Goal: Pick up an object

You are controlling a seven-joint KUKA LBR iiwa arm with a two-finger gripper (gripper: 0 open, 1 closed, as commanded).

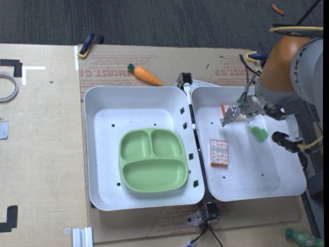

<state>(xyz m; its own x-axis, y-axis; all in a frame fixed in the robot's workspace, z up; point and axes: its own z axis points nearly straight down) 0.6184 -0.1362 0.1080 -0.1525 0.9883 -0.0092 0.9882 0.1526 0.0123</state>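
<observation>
White plastic, 2 bins (103, 189) side by side on the bench, and I'm over the right one. My arm (303, 66) reaches in from the right, orange band up top, grey wrist angled down, and my gripper (230, 117) hangs near the back wall of the right bin. Fingers point down and to the left; whether they're parted or closed, I cannot tell from this angle, and I see nothing clearly between them.

Just beside the fingertips, a little behind them, sits a small red and white packet (226, 109), partly hidden by my gripper. Contact or not, I can't say. Nearer the front, close to the bin's left wall, a red box (219, 153) lies flat, well apart from my fingers. To the right of my gripper, a green lump (259, 134) rests on the bin floor.

Left bin: a green tray (153, 160) with 3 compartments, lying flat in the middle.

Outside the bins, a toy carrot (145, 74) lies on the cardboard behind the left bin, and a blue clip (86, 44) sits at the cardboard's back-left corner.
</observation>
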